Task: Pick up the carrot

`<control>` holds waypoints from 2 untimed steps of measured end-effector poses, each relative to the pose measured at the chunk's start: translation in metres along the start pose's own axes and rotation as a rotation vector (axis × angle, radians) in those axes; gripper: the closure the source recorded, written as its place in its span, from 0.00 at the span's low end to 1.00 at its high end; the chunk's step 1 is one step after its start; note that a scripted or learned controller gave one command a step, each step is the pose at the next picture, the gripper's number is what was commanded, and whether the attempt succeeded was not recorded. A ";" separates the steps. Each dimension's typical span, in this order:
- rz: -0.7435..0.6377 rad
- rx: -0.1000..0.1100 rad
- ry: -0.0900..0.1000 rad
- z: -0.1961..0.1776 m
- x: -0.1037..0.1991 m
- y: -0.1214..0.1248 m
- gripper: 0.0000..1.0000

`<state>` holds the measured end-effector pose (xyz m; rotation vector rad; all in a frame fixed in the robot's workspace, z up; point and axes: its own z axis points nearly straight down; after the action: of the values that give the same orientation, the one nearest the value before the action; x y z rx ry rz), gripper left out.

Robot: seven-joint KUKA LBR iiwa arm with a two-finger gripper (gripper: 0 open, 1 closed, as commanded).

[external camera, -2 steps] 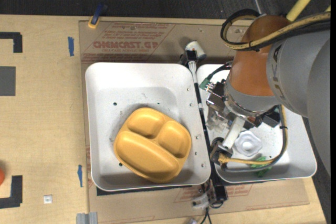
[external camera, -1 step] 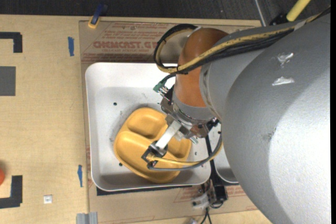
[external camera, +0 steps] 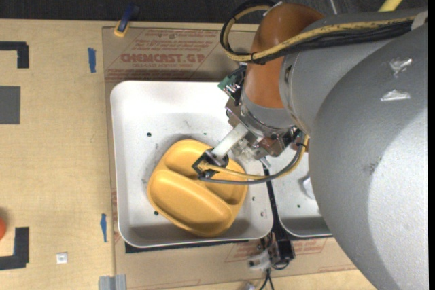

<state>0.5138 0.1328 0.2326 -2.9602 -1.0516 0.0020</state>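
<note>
A large yellow rounded object (external camera: 194, 190), looking like two bulging lobes, lies in the front half of the left white bin (external camera: 136, 119). My gripper (external camera: 262, 145) hangs low over the right side of that bin, just right of the yellow object's upper lobe. The grey arm and its orange band (external camera: 272, 58) cover the gripper from above. A small orange-red thing (external camera: 2, 229) sits on the bench at the far left edge, cut off by the frame; I cannot tell what it is.
The right bin (external camera: 306, 217) is mostly hidden under the arm, with a strip of its front left corner visible. Cardboard (external camera: 163, 54) lies under the bins. Blue tape marks (external camera: 92, 59) and black squares (external camera: 9, 105) dot the bench on the left.
</note>
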 end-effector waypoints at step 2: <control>0.370 0.003 -0.002 0.051 -0.039 -0.007 1.00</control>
<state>0.4789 0.1138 0.1821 -3.1007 -0.4894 0.0062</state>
